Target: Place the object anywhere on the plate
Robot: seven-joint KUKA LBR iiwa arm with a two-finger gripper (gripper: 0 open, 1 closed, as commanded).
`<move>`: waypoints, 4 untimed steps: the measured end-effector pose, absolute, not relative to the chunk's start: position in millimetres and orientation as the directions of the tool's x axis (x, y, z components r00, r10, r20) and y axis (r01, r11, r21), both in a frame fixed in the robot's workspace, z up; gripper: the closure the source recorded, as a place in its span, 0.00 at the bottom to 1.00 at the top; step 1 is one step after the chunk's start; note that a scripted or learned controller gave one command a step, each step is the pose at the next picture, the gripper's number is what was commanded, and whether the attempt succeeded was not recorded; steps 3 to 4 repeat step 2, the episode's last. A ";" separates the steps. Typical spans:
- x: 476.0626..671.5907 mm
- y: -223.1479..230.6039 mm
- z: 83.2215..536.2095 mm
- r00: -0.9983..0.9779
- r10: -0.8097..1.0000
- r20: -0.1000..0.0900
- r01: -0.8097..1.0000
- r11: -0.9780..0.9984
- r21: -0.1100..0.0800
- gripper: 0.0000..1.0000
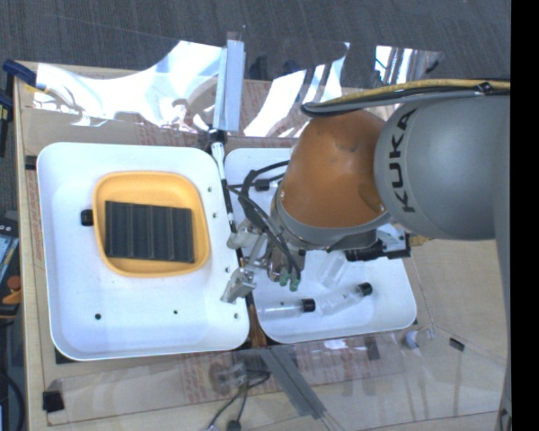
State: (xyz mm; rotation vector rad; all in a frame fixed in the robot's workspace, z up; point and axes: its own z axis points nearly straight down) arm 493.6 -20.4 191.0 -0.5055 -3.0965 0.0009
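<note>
Gripper low in the right bin, grip state can't tell; syringes lie at five o'clock, yellow plate at nine o'clock

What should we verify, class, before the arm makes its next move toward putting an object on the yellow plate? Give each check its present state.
1. Plate in place: the yellow plate sits in the left bin. Ok.
2. Plate free to receive: a dark ribbed block covers its middle; the rim is bare. Cannot tell if that leaves enough room.
3. Objects within reach: two syringe-like objects lie in the right bin. Ok.
4. Object held: the pincer hangs over the right bin, nothing visible between its fingers. Not ok.
5. Pincer state: hidden under the wrist. Cannot tell.
</note>
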 end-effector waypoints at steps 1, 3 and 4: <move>476.4 23.4 195.0 -0.999 0.052 0.006 0.052 0.999 -0.001 0.00; 476.5 56.3 191.8 -0.944 -0.331 0.002 -0.331 0.944 0.000 0.00; 476.5 56.3 191.8 -0.944 -0.331 0.002 -0.331 0.944 0.000 0.00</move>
